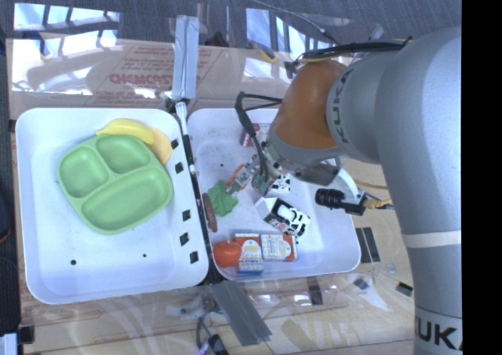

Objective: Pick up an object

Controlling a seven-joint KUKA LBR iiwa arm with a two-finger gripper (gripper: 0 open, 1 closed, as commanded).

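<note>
Clutter in right bin (337, 255): green toy (223, 201) just left of jaws (259, 177), black-white toy (287, 219) just below, juice carton (263, 248) and red item (226, 252) further below. Jaws low among items; spread or pinching, cannot tell. Nothing visibly lifted; pick not yet done. Left bin (39, 251): green plate (116, 183), banana (145, 135), well apart.

We take this for a robotics lab: a grey KUKA arm (408, 110) with an orange band reaches over two shallow white bins (47, 267) set side by side on a desk (141, 71), with loose cables (259, 103) trailing, clear plastic sheeting and taped markers along the desk's edge.
</note>
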